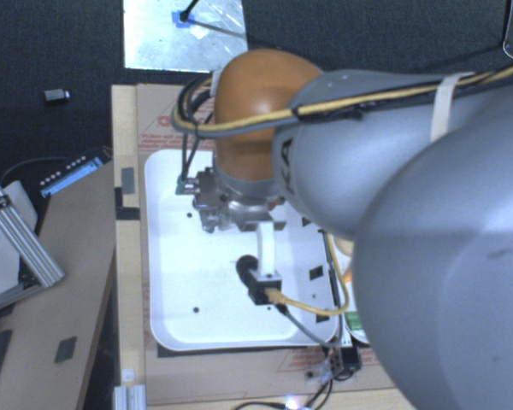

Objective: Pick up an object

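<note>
So the arm (410, 195) is taking up most of the shot here, a big grey body coming in from the right with that orange band (256, 114) sitting right over the far side of the left bin (175, 314). Below the orange part you can see the metal wrist block (227, 203), hanging over the upper middle of that white bin. The claw itself is tucked under the wrist and the arm, so I honestly cannot tell what state it's in, or whether it has hold of anything.

A yellow cable (239, 122) runs along the arm and across the orange band, and another yellow lead (312, 306) loops out of a black connector (256, 282) lower down over the bin. A pale strap (445, 101) wraps the grey arm near the top right.

As for an object to pick — I can't make out any real item in the left bin. The part of its floor that shows is plain white with a few small dark specks. The right bin is almost totally covered by the arm; only a sliver shows just right of the divider, with a bit of something pale orange (344, 248) and something green (353, 321) peeking out. Can't say what they are.

Both bins sit on a cardboard-coloured worktop (126, 254). Off to the left there's an aluminium frame rail (21, 229), and at the top a shiny metal plate (184, 24) on the dark floor.
</note>
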Available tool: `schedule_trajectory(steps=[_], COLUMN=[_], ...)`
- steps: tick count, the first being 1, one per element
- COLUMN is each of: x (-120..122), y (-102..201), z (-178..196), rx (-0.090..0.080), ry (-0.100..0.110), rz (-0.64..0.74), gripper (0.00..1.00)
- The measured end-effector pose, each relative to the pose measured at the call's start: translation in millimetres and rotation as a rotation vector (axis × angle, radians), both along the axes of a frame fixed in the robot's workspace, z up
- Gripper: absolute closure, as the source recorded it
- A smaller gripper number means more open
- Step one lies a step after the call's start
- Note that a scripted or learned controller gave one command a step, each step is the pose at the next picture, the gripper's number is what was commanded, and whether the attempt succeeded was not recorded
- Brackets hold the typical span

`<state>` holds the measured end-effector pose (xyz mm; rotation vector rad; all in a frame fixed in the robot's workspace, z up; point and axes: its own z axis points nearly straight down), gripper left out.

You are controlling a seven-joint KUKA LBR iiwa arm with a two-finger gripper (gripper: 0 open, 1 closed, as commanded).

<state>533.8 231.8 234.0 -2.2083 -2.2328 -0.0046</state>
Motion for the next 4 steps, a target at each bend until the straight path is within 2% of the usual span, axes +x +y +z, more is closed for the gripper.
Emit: schedule_trajectory(steps=[1, 2, 3, 4], x=[-50, -45, -46, -47], y=[-25, -40, -47, -6], z=[-53, 95, 210, 224], rx=[-0.005, 0.004, 0.004, 0.000], ry=[0.009, -0.014, -0.014, -0.003], rz=[-0.011, -0.007, -0.006, -0.004], gripper=[1.00, 1.00, 1.00, 1.00])
